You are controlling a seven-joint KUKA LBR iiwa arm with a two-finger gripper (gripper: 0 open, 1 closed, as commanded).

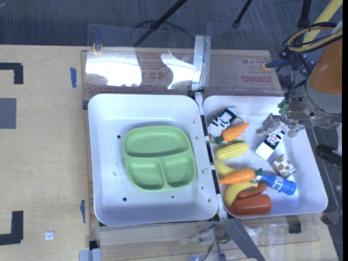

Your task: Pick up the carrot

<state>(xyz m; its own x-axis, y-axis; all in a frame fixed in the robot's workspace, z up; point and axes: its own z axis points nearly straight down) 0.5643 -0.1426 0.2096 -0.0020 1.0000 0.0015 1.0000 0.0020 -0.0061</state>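
Two orange carrots with green tops lie in the right bin [318,192]. One carrot [235,132] is near the bin's back left and the other carrot [237,176] lies lower, toward the middle left. My gripper [281,128] hangs over the bin's back right part, well to the right of the upper carrot. Its fingers [266,125] look spread open, and neither touches a carrot. Just below the gripper stands a small white and black box [270,143].
The right bin also holds a black-and-white carton [222,121], a yellow corn piece [231,150], a banana [239,190], a red sausage-like item [252,204], a blue bottle [278,184] and a small printed box [284,166]. A green divided plate [159,157] sits in the left bin [103,118].
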